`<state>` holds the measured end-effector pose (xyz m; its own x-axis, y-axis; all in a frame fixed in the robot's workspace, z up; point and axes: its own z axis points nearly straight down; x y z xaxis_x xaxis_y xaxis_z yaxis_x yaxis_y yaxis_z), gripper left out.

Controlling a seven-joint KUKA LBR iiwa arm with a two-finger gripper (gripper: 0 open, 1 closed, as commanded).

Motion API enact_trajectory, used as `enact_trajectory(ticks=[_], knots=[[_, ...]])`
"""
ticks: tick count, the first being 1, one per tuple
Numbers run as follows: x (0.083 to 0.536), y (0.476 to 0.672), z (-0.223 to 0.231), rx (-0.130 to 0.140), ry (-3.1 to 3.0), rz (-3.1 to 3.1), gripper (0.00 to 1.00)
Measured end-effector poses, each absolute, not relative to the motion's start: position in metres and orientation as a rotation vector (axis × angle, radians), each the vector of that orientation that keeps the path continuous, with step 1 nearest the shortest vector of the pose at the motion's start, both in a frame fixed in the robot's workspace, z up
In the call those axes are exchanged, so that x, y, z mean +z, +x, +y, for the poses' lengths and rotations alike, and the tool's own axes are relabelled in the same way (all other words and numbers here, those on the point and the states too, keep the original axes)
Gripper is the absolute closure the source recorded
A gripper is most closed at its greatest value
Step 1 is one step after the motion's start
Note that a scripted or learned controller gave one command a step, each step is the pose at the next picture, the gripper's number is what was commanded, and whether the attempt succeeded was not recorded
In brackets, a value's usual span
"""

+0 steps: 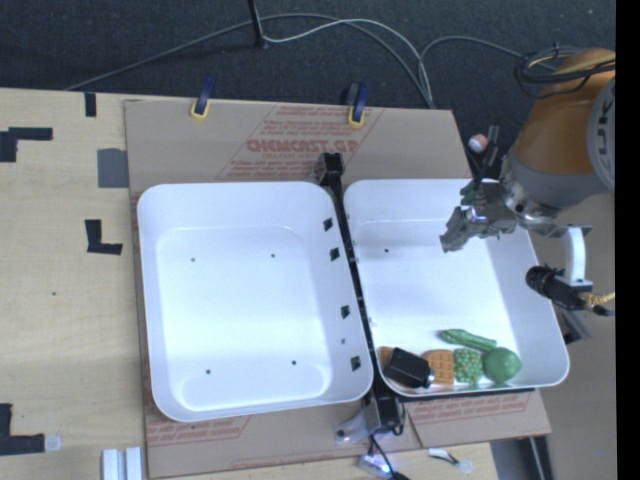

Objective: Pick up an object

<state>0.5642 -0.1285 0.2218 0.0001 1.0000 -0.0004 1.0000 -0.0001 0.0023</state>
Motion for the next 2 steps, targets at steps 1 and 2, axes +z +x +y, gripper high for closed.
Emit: enact_trajectory(ticks=[1, 2], knots=[[0.268, 0.565, -0.128, 0.004, 2.219, 2.220, 1.00], [0.257, 0.581, -0.086, -0.001, 2.219, 2.226, 1.00]])
